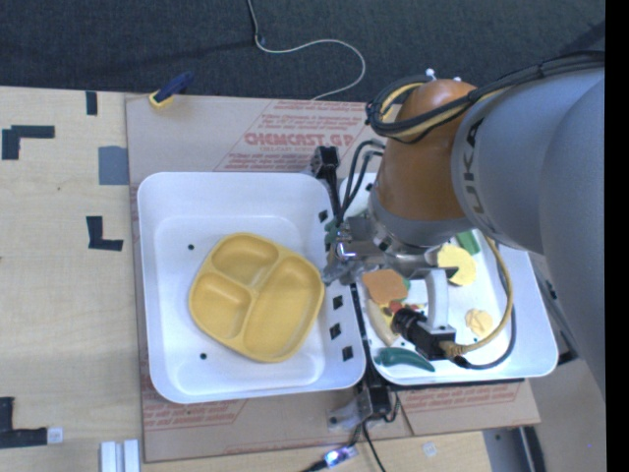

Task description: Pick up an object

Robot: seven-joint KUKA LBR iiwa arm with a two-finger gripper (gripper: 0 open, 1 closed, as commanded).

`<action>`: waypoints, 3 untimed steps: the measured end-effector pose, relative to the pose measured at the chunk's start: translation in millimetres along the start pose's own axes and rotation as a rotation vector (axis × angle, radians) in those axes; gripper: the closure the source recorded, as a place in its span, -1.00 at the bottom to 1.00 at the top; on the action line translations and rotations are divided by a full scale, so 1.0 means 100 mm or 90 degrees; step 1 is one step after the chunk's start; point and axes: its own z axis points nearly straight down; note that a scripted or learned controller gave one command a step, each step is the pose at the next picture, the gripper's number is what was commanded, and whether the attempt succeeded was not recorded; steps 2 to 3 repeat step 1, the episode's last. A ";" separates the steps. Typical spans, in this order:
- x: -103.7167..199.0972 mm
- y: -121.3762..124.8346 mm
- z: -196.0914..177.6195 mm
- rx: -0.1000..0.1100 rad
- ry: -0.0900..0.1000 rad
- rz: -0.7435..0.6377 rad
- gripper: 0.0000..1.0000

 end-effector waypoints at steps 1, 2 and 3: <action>-0.03 -0.05 0.17 0.003 -0.002 0.004 1.00; -0.03 -0.05 0.17 0.003 -0.002 0.004 1.00; -0.03 -0.05 0.17 0.003 -0.002 0.004 1.00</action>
